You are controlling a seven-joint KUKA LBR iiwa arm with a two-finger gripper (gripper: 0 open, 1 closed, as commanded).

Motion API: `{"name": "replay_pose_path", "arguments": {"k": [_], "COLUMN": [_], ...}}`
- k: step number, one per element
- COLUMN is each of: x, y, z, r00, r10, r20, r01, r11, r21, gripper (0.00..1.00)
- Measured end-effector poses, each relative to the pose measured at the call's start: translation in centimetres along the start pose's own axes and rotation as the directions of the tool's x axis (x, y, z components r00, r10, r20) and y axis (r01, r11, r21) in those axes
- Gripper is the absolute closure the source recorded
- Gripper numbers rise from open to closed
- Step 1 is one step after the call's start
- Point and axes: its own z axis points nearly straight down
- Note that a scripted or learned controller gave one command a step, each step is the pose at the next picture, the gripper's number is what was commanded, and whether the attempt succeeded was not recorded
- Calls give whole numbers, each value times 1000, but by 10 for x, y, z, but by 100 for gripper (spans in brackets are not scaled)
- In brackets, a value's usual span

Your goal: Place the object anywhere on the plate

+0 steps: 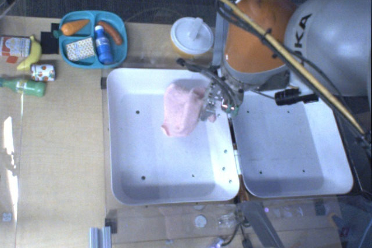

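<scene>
Pink cloth, soft and crumpled, lies in the left white bin, in that bin's upper right part, near the wall it shares with the right white bin. Just right of the cloth, at its upper right edge, sits the gripper, reaching over the shared wall from the grey arm with its orange band. Whether the gripper touches or grasps the cloth cannot be told; its tip is small and cluttered with metal parts and cabling.

Beyond the left bin's far edge stands a white lidded cup. Left of the cup rests a blue divided plate bearing toy foods and a small blue bottle. Further left of the plate lie a yellow banana, a small can and a green bottle.
</scene>
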Motion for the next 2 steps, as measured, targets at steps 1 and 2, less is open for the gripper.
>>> {"name": "replay_pose_path", "arguments": {"k": [1,2], "x": [38,38], "y": [33,33], "z": [-6,-6], "r00": [954,955], "r10": [-298,-298], "r20": [0,1], "r01": [298,298], "r11": [954,955], "r21": [-1,-1], "gripper": [100,0]}}
